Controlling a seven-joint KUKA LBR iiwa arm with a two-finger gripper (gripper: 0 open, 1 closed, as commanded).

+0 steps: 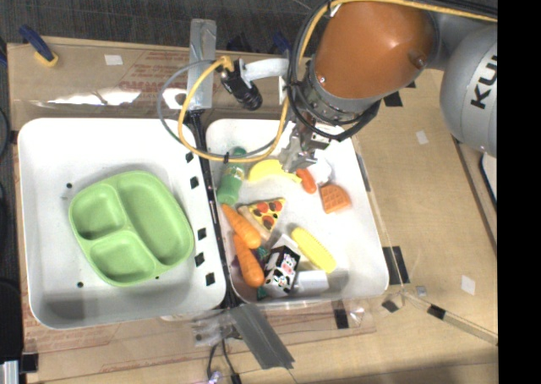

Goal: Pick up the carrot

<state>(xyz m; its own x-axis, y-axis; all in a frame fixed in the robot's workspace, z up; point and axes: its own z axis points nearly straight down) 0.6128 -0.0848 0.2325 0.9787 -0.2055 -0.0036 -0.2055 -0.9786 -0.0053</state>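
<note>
Two orange carrots lie in the right bin (372, 234) near its left wall: one slim carrot (239, 227) running diagonally, and a second carrot (250, 267) just below it. My gripper (297, 156) hangs under the big orange wrist at the bin's upper middle, above a yellow lemon-like piece (269, 171) and a small red-orange item (306, 179). It is well up and to the right of both carrots, not touching them. The wrist hides the fingers.
The right bin also holds a pizza slice (264, 211), a yellow corn-like piece (313, 249), an orange waffle-like piece (336, 198), a green item (231, 181) and a black-and-white carton (283, 271). A green divided plate (129, 227) sits in the left bin (51, 154). Yellow cable loops over the divider.
</note>
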